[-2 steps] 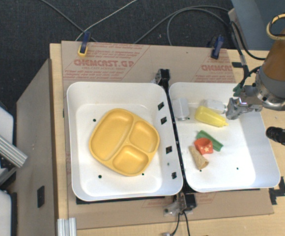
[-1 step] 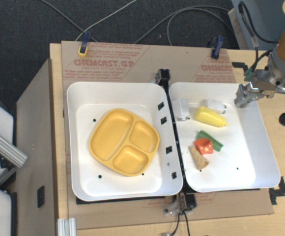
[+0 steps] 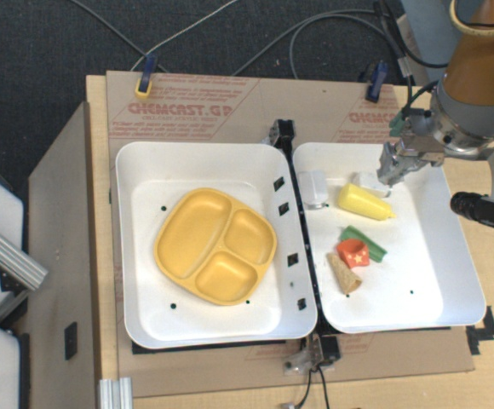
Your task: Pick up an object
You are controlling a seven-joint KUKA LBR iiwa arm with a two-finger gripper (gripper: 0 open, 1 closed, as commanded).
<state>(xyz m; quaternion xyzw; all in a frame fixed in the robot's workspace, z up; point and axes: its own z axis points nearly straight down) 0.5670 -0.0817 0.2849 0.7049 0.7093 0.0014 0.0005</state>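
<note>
While we scan the right bin [image 3: 451,254] from its near side, we log a tan piece [image 3: 345,275], red piece [image 3: 353,253], yellow object [image 3: 366,203], then the hand [image 3: 387,177] above the far edge, grip unclear.

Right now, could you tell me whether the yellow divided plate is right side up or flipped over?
Right side up: the yellow divided plate shows its three hollow compartments facing up, lying flat in the left bin.

yellow tray [image 3: 215,245], white bins [image 3: 136,228], red block [image 3: 353,253]
</note>
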